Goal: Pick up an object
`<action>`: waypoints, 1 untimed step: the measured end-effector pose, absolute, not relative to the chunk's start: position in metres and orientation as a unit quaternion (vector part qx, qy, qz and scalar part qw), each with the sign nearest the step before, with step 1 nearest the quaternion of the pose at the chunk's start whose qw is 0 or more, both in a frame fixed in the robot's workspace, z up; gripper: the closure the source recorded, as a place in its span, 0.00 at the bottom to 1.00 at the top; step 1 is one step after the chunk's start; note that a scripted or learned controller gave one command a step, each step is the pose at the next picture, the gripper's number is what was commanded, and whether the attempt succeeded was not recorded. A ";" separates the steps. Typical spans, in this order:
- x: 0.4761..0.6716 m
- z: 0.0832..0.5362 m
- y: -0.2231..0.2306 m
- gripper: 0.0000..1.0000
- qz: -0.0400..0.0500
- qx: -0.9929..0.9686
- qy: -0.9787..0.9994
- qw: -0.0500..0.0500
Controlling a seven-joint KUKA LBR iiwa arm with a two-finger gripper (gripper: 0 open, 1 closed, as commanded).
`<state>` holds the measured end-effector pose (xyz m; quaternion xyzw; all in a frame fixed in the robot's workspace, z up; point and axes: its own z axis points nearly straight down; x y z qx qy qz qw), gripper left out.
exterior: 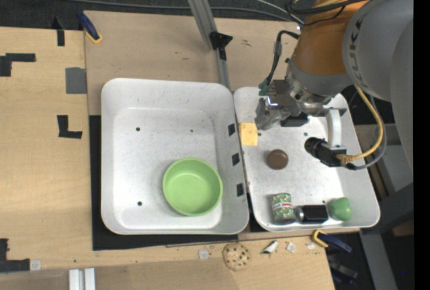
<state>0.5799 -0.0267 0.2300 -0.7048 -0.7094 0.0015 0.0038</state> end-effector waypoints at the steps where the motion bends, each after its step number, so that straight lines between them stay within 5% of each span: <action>1: 0.565 0.222 0.036 1.00 0.002 -0.704 -0.710 0.004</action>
